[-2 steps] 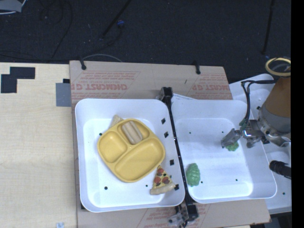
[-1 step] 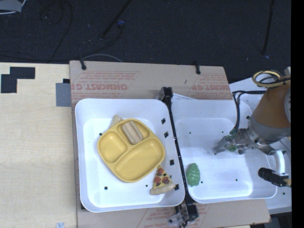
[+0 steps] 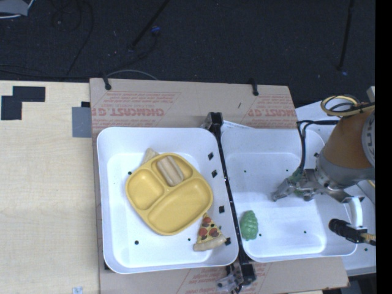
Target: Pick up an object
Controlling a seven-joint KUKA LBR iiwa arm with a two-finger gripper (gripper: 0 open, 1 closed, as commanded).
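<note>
Much of the grey arm with its orange band (image 3: 350, 144) is cut off at the right edge, and the wrist is seen only in part above the right-hand shallow white bin (image 3: 269, 146). The two-finger metal gripper (image 3: 293, 188) is seen low over that bin's floor, pointing toward the left, but it is small and blurred, so whether its fingers are parted or closed cannot be told, and nothing can be made out between them. A small bumpy green object (image 3: 248, 224), whose exact kind is hard to make out, is found lying on the floor of the right bin near its lower left corner, just beside the black divider (image 3: 220, 182) where the bins meet, apart from the gripper. In the left-hand shallow white bin (image 3: 116, 164), a yellow plastic tray with three compartments (image 3: 169, 195) is laid at a tilt; a tan toy hot dog (image 3: 171, 169) is seen in its upper compartment. A toy pizza slice with red toppings (image 3: 208, 233) is placed just beside the tray's lower right rim. Both bins are set on a brown cardboard sheet with reversed red print (image 3: 184, 103), which rests on a pale wooden bench (image 3: 43, 195). Behind the bench a dark floor with loose cables (image 3: 122, 29) is seen.
</note>
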